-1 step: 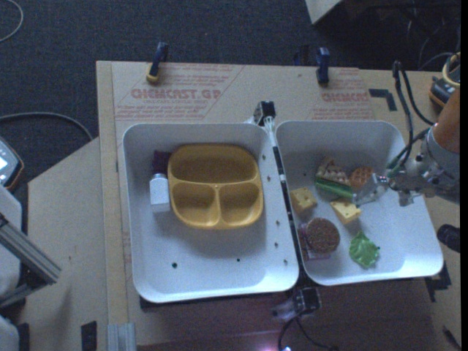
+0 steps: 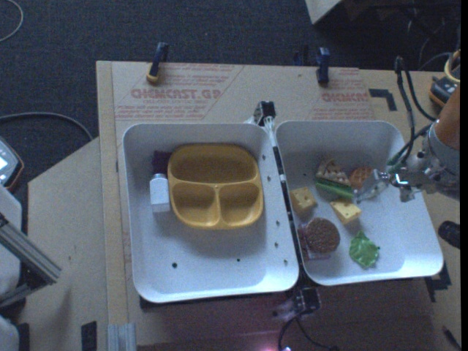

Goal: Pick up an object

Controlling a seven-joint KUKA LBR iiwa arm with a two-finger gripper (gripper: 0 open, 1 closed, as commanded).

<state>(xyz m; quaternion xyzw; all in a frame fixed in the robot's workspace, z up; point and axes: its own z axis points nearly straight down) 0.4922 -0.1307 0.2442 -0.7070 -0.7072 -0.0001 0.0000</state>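
The yellow tray (image 2: 215,185) lies in the left bin (image 2: 146,269), toward that bin's back, and serves as the landmark here; it has one long compartment at the back and two smaller ones in front. Touching the tray's left edge stands a small white bottle (image 2: 159,192), and just behind the bottle, at the tray's back left corner, a dark purple thing (image 2: 161,157) peeks out, too dim to name. To the right of the tray, past the divider where the two rims meet, sits the right bin (image 2: 417,240) with the toy food. Nearest the tray is a yellow cheese cube (image 2: 303,199); in front of that cube lies a round brown patty (image 2: 321,235). Farther right of the tray are a second cheese wedge (image 2: 346,211), a green strip (image 2: 333,188) with a tan sandwich piece (image 2: 332,170) behind it, and an orange waffle-like piece (image 2: 360,176). A green leaf (image 2: 363,249) lies farthest to the front right. The gripper (image 2: 374,185) reaches in from the far right of the tray, low over the right bin, its tip just beside the orange piece and the green strip; whether its fingers are apart or together cannot be made out, and nothing can be seen held between them.
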